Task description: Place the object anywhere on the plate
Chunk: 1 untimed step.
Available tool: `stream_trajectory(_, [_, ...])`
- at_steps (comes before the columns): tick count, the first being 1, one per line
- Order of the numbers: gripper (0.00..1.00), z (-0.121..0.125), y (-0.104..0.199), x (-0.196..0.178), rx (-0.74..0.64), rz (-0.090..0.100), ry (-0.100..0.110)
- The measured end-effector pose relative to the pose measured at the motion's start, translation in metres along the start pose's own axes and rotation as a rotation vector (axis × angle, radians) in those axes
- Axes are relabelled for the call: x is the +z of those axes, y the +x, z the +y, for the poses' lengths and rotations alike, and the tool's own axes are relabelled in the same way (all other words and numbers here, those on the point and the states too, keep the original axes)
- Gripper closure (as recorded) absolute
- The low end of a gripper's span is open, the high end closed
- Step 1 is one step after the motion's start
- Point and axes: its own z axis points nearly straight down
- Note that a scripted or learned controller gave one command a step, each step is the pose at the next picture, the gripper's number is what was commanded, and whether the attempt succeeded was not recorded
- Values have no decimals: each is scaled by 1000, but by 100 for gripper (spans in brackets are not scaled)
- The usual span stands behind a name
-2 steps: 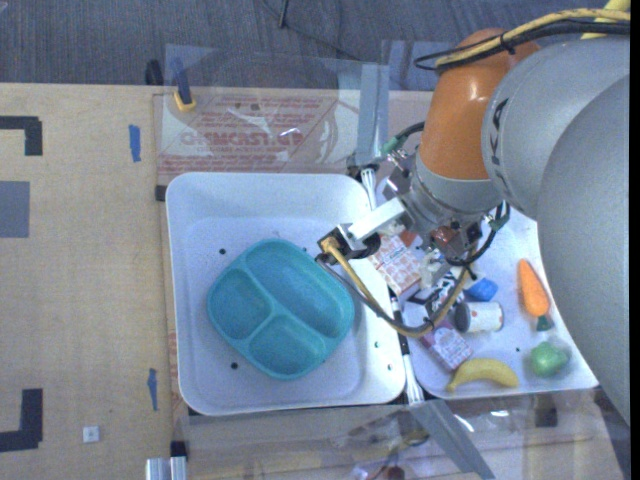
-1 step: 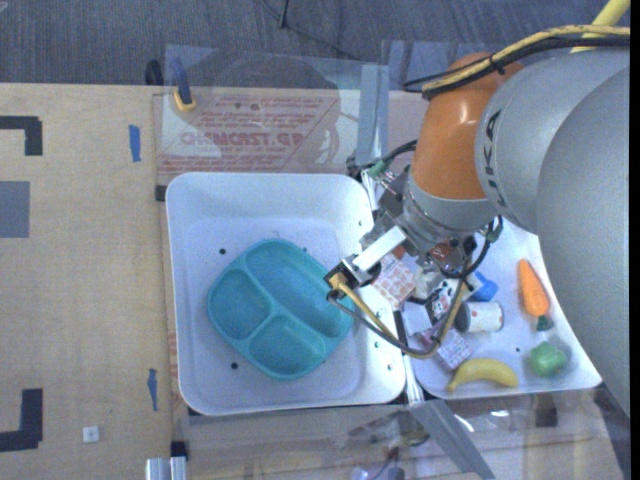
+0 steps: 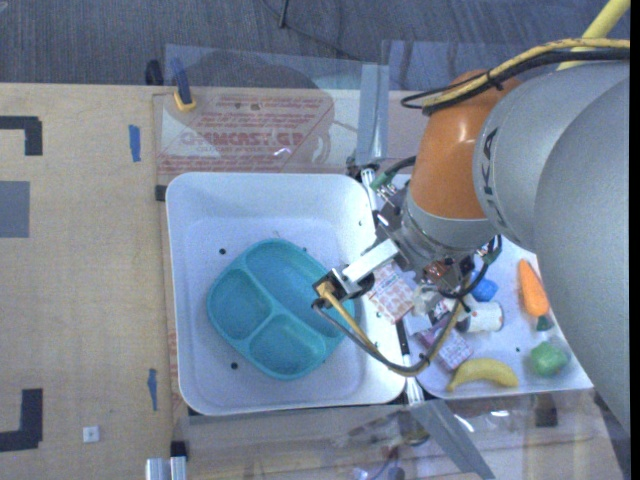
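Observation:
A teal plate with three compartments lies tilted in the left white bin, and I see nothing on it. My gripper hangs under the grey and orange wrist, over the left edge of the right bin, just right of the wall between the bins. The wrist and cables cover most of it. Right beneath it lie a red-and-white patterned packet and a white cylinder. Whether anything is gripped is hidden.
The right bin also holds a banana, an orange carrot, a green round item, a small blue piece and a checked packet. A yellow cable droops over the plate's right edge. The arm covers the right bin's back.

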Motion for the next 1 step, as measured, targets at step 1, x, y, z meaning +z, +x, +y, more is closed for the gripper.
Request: stream_trajectory(1, [0, 0, 0, 0, 0, 0, 0])
